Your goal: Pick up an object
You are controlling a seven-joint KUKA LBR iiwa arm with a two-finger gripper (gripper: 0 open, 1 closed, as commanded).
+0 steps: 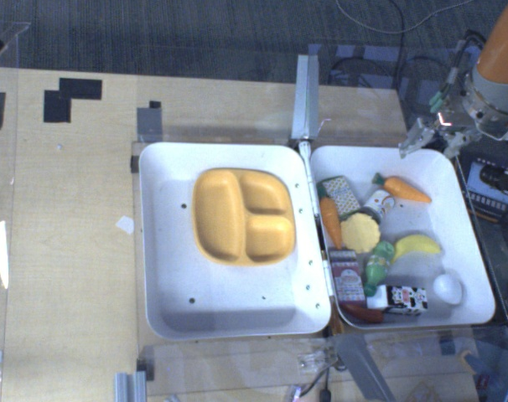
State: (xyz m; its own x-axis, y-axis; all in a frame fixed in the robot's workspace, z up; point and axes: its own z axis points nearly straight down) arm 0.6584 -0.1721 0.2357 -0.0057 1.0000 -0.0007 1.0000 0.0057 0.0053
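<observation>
Illumination: bright, even, from overhead. Shadows: soft, pooled along the near inner wall of the left bin [229, 321]. Glare: white streaks on the transparent sheet [1, 254] at the frame's left. Focus: mildly soft throughout; small items in the right bin [476, 249] lacked fine detail.

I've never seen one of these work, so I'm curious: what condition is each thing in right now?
Gripper: raised over the right bin's far rim, nothing between its fingers.
Yellow tray: flat in the left bin, right way up.
Left bin: holds the tray.
Right bin: crowded with toy food.
Carrot: lying on its side.
Banana: lying flat.
Egg: resting near the front corner.
</observation>
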